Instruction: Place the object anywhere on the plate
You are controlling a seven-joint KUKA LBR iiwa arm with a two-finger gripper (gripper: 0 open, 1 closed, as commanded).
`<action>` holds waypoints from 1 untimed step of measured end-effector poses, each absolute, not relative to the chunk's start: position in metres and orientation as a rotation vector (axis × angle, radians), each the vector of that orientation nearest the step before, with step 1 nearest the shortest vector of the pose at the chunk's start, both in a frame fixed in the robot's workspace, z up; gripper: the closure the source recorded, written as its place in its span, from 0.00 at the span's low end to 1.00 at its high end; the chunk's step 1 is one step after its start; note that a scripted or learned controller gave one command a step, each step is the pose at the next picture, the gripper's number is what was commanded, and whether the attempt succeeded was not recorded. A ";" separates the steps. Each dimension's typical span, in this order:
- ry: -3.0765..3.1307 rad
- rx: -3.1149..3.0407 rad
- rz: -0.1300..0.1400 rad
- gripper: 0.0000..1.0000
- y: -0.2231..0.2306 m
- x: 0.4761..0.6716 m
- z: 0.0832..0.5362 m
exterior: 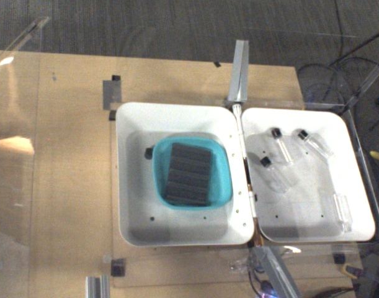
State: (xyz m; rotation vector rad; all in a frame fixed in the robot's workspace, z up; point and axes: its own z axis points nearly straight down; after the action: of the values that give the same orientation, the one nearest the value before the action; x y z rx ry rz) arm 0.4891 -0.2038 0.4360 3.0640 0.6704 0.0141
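Nearest me, the left shallow white bin [130, 185] holds a turquoise square plastic plate [221, 185], and a dark grey ribbed rectangular block [189, 174] already lies flat across its middle, slightly turned. Beside it, the right shallow white bin [356, 185] contains several clear plastic vials with black caps [281, 146], scattered well apart. I cannot tell how the arm's end effector stands. To my eye the block looks placed; doing this well means leaving it fully inside the plate's raised rim, not overhanging.
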 end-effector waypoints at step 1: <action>0.470 3.100 0.014 0.00 -0.205 0.489 0.436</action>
State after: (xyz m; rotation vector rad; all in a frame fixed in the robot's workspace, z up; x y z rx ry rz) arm 0.4886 -0.2052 0.4362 3.1001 0.4704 0.0143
